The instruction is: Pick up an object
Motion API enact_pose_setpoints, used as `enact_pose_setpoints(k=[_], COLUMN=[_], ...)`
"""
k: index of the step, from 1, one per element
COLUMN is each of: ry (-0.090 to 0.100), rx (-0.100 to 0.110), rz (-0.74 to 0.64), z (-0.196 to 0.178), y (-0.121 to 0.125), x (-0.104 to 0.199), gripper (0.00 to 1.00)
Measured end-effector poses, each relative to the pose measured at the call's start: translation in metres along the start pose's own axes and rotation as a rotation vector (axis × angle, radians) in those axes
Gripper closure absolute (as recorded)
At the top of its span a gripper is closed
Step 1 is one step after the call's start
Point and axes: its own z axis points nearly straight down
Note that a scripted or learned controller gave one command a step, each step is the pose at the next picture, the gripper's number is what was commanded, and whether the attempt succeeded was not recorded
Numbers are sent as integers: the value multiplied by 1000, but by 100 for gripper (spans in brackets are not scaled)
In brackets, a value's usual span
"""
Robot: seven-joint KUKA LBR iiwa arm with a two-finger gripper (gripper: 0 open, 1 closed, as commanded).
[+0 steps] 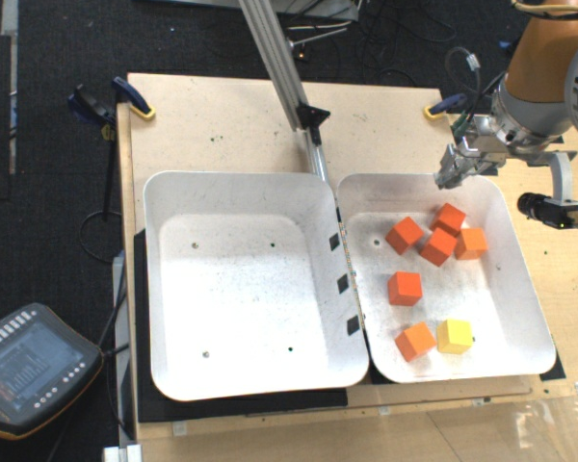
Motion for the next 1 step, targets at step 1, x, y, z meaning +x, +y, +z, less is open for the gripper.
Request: enact_pose_setpoints(k=[1], ry=[1], rx=[3], rz=[0], z=[7], y=[-25], x=[55], gripper=[100])
